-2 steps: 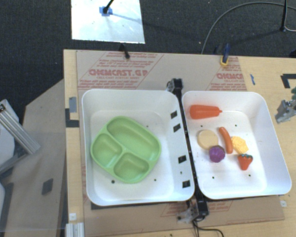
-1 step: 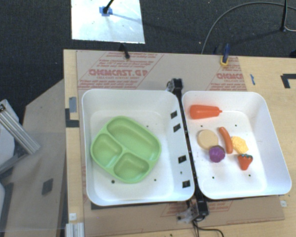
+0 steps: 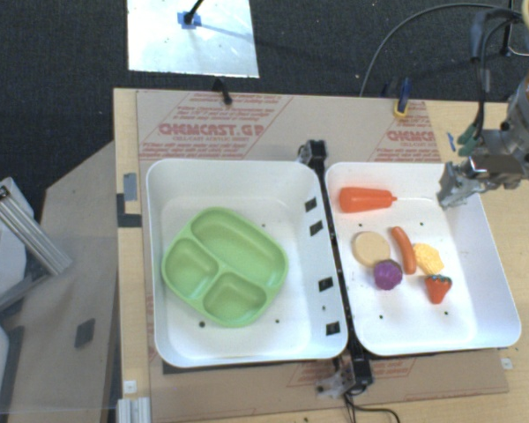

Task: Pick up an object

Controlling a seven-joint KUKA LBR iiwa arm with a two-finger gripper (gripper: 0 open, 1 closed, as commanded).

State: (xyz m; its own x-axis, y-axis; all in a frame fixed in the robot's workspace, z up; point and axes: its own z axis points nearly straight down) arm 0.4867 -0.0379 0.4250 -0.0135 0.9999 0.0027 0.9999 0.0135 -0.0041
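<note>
**Approach stage: nothing picked yet**

My gripper [image 3: 456, 186] hangs over the far right corner of the right bin [image 3: 485, 236], near its rim, and I cannot tell from this slant how it is set. Nothing shows in it, so I judge the pick has not begun and I am at the approach.

The candidates all lie in the right bin. A toy carrot [image 3: 367, 199] lies near the far wall, closest to me. Further in sit a pale round piece [image 3: 368, 247], a purple ball [image 3: 388, 275], a red sausage [image 3: 404, 248] touching a yellow piece [image 3: 428, 257], and a strawberry [image 3: 437, 287] just beside them. The left bin [image 3: 172, 183] bears a green divided plate [image 3: 224, 266].

My next move calls for choosing one target and coming down squarely over it. The carrot looks easiest, since it lies apart from the rest. The sausage and yellow piece are crowded and may shift together.

The board [image 3: 247, 117] under the bins reads "CHEMCAST GP" in red, printed again, partly hidden, on the right.
</note>
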